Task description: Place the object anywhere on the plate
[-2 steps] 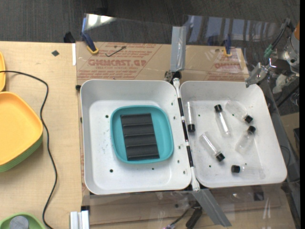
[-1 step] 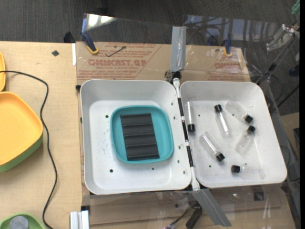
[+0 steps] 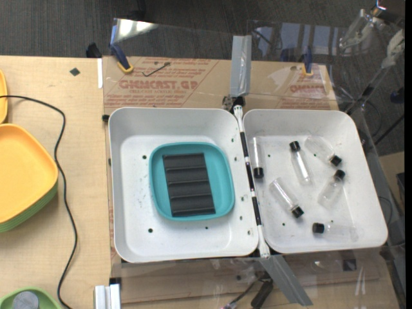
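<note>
Vials [image 3: 286, 197] lie scattered in right bin [image 3: 360, 147]; plate [image 3: 225, 179] sits left.

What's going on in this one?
Nothing is being handled at this moment. The left bin holds a teal plate with a dark ribbed insert on it. The right bin holds several clear vials with black caps, scattered and lying down, one against the bin's left wall. None of them is on the plate yet, so the placing is still to be done. Yellow dishes sit on the bench to the left.
</note>
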`<state>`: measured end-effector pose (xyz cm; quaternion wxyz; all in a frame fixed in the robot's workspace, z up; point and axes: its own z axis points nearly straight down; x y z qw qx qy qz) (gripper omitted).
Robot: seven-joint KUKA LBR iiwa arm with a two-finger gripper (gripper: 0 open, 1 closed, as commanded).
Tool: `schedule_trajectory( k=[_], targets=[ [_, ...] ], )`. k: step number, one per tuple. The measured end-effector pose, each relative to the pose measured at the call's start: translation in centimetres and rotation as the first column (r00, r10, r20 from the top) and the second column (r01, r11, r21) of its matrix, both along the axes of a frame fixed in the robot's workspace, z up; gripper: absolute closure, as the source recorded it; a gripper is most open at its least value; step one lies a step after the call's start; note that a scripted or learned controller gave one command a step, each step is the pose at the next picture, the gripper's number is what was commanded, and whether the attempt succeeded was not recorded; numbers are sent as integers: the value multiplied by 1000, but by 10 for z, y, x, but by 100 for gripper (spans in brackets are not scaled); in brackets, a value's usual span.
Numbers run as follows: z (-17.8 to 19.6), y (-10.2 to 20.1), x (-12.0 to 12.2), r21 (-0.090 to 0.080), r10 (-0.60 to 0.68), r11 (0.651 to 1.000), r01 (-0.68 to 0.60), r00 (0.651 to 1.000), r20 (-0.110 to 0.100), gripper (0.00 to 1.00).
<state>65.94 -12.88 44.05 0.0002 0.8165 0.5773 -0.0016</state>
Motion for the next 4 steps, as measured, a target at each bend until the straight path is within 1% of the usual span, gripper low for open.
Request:
schedule_trajectory(
  k=[1, 2, 3, 4],
  targets=[
    [-148, -38, -1, 0, -68, 998, 68, 998, -1, 0],
    [-53, -82, 0, 0, -2, 1000, 2, 1000, 0, 0],
    [-120, -33, 0, 1, -93, 996, 93, 996, -1, 0],
    [-17, -64, 0, 0, -209, 978, 209, 978, 0, 0]
  ],
)
